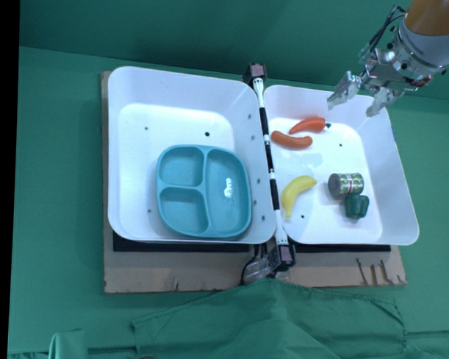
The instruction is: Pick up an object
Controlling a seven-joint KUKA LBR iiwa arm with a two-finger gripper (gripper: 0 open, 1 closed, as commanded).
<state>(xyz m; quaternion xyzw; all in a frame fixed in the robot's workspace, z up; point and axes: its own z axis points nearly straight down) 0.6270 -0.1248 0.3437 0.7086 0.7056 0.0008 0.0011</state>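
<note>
No words or numbers can be read here. The small can (346, 184) in the right bin (399, 218) has a label, but it is too blurry.

Left bin (139, 91): holds the divided plate (203, 190), toward the near side.
Right bin (389, 210): touches the left bin along their shared edge.
Chilli (308, 125): far part of the right bin, just behind the sausage (292, 140).
Banana (296, 192): nearer, close to the shared edge.
Can (346, 184): right of the banana, lying on its side.
Pepper (357, 206): touching the can on its near side.
My gripper (361, 97): above the right bin's far rim, fingers spread, nothing between them.
Cloth (278, 324): in front of both bins.
</note>
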